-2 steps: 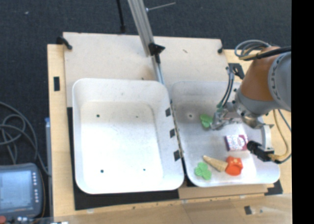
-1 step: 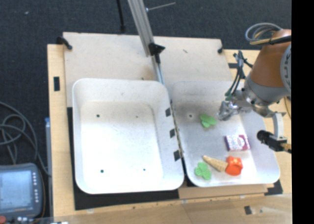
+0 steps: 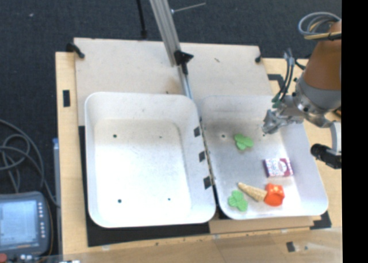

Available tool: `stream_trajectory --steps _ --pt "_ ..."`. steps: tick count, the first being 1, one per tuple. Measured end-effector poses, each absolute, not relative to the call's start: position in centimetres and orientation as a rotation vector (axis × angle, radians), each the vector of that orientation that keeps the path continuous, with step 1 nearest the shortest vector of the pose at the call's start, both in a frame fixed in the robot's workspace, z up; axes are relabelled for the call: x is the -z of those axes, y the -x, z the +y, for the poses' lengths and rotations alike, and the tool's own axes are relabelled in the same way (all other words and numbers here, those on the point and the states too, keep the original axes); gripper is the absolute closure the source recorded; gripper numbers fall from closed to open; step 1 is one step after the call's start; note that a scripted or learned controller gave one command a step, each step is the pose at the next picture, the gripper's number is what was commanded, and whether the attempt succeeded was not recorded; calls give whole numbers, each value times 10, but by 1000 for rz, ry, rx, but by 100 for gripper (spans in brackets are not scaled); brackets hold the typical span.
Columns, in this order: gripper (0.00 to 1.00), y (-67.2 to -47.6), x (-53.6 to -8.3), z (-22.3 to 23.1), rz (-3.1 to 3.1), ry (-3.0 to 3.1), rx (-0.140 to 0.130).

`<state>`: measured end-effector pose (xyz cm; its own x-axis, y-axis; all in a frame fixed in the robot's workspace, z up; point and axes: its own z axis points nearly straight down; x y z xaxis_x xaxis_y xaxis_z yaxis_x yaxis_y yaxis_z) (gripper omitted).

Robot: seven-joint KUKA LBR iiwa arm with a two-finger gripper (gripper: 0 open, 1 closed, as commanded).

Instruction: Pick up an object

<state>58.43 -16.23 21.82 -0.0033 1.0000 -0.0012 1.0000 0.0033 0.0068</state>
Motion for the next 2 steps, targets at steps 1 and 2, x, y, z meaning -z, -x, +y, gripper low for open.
stream_trajectory --steps 1,2 --pt "100 -591 -214 -110 2229 -2214 -2" --pt "100 -590 -210 -64 2229 -2215 -1"
